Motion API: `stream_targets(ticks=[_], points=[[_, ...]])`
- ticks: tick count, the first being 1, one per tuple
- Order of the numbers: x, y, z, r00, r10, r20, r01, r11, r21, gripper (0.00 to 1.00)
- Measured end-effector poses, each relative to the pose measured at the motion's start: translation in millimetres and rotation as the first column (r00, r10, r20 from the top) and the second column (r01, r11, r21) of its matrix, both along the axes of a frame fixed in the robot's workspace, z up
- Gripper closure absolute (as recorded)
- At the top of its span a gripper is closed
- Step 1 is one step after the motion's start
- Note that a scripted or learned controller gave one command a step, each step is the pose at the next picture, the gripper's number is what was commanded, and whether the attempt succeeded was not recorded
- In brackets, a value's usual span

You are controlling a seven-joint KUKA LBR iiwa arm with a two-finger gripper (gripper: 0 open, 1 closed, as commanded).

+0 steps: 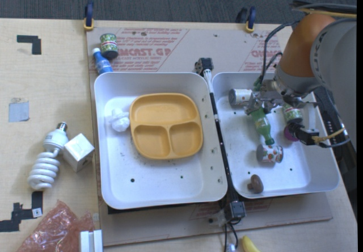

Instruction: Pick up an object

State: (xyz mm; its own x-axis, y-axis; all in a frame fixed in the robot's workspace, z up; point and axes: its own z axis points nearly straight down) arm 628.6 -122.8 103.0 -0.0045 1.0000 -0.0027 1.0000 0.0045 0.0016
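- Your arm (317,46) came in from the right, grey with the orange band, over the right bin (317,180).
- Hand (265,100) sat low in the upper middle of that bin; you couldn't tell if it was open or closed, the wrist covered it.
- Green bottle (262,125) lay tilted just below the hand, its top end at or under the hand; contact couldn't be confirmed.
- Small can (240,96) lay on its side just left of the hand, near the bin's upper left.
- Cup (270,154), patterned, lay below the bottle, near its lower end.
- Brown lump (254,184) sat near the bin's front edge, apart from the rest.
- Another small can (292,113) stood right of the hand, with a magenta thing (291,133) just below it, partly behind a black cable.
- Left bin (164,188) held a yellow tray (166,126) with three compartments, roughly centred.
- White wad (119,122) touched the tray's left rim.
- On the desk (51,86) left of the bins you had a spiral bulb (46,163) and a white cube (78,151) side by side.
- Blue bottle (102,64) and a green-label can (109,45) stood behind the left bin's far corner.
- Red mesh bag (57,228) lay at the bottom left.
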Motion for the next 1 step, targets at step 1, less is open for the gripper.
stream_targets(ticks=[1], points=[[18.5,15.3,153.7,1.0,-0.002,-0.001,0.002,1.0,0.001,1.0]])
